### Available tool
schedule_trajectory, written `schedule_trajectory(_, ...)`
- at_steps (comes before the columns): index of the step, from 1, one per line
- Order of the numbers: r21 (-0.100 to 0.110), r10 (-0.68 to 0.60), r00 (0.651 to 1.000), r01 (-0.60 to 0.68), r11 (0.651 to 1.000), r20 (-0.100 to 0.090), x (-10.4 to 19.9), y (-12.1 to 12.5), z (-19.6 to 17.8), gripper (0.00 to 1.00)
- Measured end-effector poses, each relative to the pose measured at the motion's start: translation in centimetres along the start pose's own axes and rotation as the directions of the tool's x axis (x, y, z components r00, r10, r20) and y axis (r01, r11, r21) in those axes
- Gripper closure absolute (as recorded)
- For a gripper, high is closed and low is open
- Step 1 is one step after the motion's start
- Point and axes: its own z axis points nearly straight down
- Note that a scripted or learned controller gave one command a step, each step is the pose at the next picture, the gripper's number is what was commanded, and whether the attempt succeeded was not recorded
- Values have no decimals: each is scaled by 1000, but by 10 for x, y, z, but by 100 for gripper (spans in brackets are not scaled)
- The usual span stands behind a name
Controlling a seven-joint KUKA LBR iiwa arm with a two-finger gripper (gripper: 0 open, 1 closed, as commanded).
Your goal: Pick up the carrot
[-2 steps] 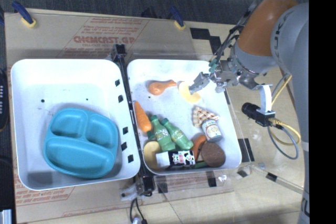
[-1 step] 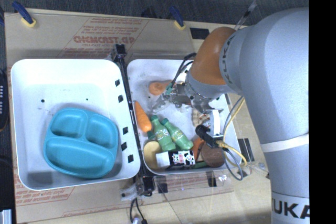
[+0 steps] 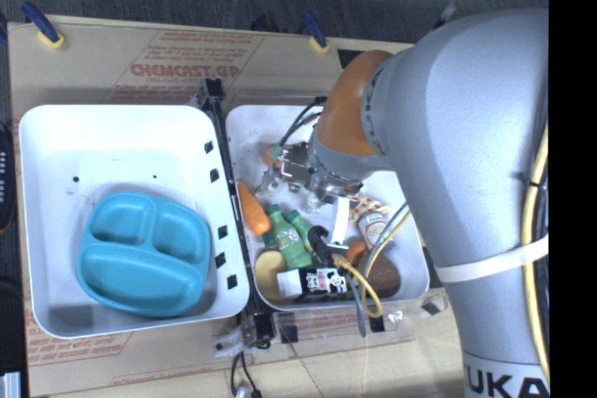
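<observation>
In the right bin [image 3: 244,128]:
Carrot [image 3: 252,208]: lies by the left wall, beside a green bottle [image 3: 291,240].
Pincer [image 3: 297,171]: just right of the carrot, above it; grip state cannot be told.

The arm [image 3: 485,154] is a thick, smooth, rounded grey casing that narrows toward an orange band [image 3: 350,112] above the wrist. White letters reading "UKA" mark its lower part. A pale strap rings the casing, and black cables run by the metallic gripper [image 3: 303,171].
</observation>
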Motion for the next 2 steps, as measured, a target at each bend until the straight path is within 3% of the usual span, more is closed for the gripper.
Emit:
schedule_trajectory(1, -12, 192, 981, -192, 981, -4, 64, 48, -105, 0)
schedule_trajectory(2, -4, -101, 995, 101, 995, 2, 25, 4, -125, 0)
